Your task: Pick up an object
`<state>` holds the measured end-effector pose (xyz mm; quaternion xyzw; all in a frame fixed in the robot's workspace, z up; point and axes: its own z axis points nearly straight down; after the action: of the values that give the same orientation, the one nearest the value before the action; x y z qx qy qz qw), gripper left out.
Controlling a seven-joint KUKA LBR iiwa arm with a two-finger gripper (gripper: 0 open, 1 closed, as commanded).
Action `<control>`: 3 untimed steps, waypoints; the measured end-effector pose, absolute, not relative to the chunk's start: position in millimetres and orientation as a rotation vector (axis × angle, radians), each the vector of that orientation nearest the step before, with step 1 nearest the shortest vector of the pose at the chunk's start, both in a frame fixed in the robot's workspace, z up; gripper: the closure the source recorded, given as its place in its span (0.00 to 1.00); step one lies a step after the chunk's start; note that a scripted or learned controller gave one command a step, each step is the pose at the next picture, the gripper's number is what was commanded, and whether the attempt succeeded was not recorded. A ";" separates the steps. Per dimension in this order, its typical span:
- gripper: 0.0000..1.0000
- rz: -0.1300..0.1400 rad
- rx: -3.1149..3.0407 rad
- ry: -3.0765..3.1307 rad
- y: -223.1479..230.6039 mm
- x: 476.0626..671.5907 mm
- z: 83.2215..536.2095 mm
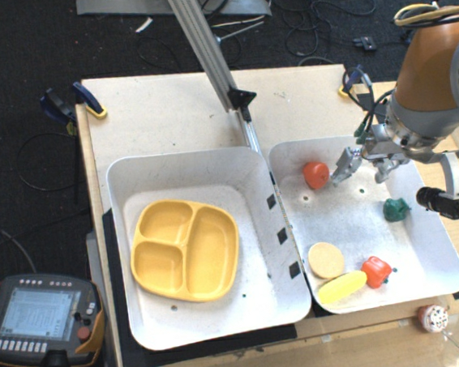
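Note:
The right bin (434, 267) holds several items. A red round fruit (316, 174) lies near its far left, a small green piece (395, 208) sits toward its right side, and a pale round disc (326, 260), a yellow oblong piece (341, 287) and a red pepper-like toy (376, 271) lie along the near edge. My gripper (364, 171) hangs over the far part of this bin, just right of the red fruit. Its two fingers are spread open with nothing between them.
A yellow divided plate (186, 248) lies in the left bin (123, 181). A slanted metal pole (207, 50) comes down to the divide between the bins. A teach pendant (40, 319) sits at the lower left, off the bench. A small ball (432, 318) rests near the front right.

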<state>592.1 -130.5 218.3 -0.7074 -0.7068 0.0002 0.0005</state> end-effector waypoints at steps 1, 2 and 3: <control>0.00 0.001 -2.222 -2.220 -130.5 592.1 218.3; 1.00 -0.001 -2.221 -2.222 -130.3 592.7 228.3; 1.00 -0.002 -2.208 -2.230 -51.2 624.0 192.9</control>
<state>624.0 -51.2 192.9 -0.7036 -0.7106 -0.0006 0.0015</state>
